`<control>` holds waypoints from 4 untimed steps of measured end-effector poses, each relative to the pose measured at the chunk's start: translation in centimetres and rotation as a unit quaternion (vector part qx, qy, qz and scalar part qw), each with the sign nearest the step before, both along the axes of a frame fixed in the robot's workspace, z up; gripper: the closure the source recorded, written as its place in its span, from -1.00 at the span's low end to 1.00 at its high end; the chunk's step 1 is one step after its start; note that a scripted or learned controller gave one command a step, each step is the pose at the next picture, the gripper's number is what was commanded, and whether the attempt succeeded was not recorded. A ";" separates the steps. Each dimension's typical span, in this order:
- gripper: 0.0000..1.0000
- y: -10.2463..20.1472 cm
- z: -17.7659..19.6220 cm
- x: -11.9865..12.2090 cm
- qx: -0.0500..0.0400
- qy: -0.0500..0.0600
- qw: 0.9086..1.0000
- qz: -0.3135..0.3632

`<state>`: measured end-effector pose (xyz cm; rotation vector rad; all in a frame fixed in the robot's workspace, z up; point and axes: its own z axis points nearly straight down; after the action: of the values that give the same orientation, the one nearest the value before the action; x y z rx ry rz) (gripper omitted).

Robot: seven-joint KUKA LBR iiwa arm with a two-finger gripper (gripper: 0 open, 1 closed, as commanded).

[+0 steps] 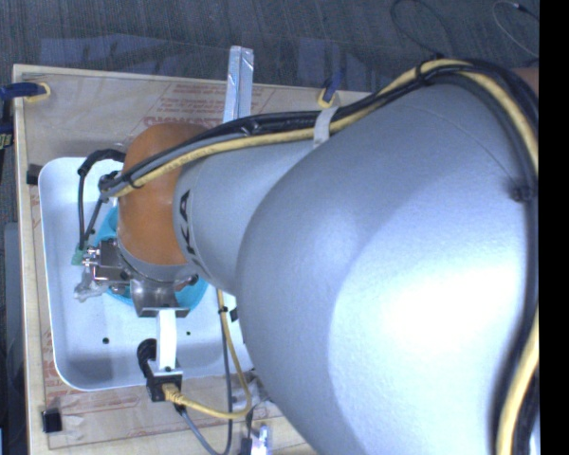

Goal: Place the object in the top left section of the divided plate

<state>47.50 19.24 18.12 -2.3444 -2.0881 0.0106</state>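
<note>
Because the grey arm (379, 282) comes in from 3 o'clock and covers most of my feed, I can make out little of the bench beneath it. The orange band (156, 197) sits left of centre, towards 9 o'clock. Just below it the wrist (156, 287) points down into a white bin (62, 254), which lies at about 8 o'clock in the view.

Under the wrist lies a blue plate (195, 297). I see it as thin slivers at the wrist's 10 o'clock and 4 o'clock edges; its dividers are hidden. I cannot tell where the object lies, since the arm covers nearly the whole plate. I also cannot tell how the jaws stand, as the wrist blocks my line of sight to them.

A black and yellow cable bundle (266, 131) runs along the arm from 2 o'clock down to the band. A black loop of cable (83, 183) hangs at the band's 9 o'clock side. A white tag (166, 339) points towards 6 o'clock from the wrist, and a loose yellow cable (209, 410) curls below it.

The bin rests on a plywood bench (95, 102). A blue clamp (24, 90) grips its 10 o'clock corner, and a metal post (239, 83) stands at 12 o'clock.
</note>
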 end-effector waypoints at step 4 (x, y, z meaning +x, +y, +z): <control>1.00 -3.9 -1.0 0.1 -0.001 -0.001 0.959 -0.283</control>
<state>47.59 15.30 17.13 -2.8409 -1.3387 0.0083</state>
